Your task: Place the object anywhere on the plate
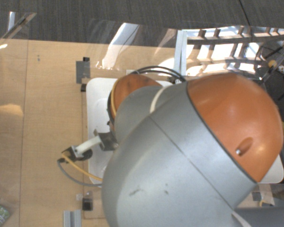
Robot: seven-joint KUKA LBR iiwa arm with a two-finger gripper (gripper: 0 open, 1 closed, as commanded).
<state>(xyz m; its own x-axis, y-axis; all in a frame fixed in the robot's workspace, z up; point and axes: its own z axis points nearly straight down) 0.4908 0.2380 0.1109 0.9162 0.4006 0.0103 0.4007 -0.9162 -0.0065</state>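
Most of the white bin is covered by the big grey and orange arm, so the gripper's state can't be told from here

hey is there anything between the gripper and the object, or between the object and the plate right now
I cannot tell. The arm fills most of the camera view and covers nearly all of the white bin, so whatever lies under it, the path to the plate included, is hidden. On the bare strip of bin along the left rim, nothing visible stands in the way.

A white bin sits on the wooden bench beneath dark carpet.
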